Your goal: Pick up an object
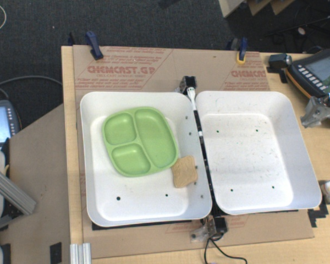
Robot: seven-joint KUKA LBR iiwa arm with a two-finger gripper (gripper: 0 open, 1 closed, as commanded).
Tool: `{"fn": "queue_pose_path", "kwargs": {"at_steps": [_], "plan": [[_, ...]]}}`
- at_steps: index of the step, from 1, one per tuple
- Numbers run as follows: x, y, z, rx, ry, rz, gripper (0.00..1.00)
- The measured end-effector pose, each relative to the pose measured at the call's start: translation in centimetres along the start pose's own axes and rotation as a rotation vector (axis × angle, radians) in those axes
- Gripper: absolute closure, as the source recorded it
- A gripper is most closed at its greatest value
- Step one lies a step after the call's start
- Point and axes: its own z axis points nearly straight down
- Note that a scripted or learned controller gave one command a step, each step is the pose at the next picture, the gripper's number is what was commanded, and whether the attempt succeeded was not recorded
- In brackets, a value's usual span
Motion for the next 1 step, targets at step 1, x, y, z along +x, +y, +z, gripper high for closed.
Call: {"fn": "queue_pose_path", "kwargs": {"at_steps": [1], "plan": [[0.12,3.11,-13.48,-0.03,-0.007,-0.003,1.0]]}}
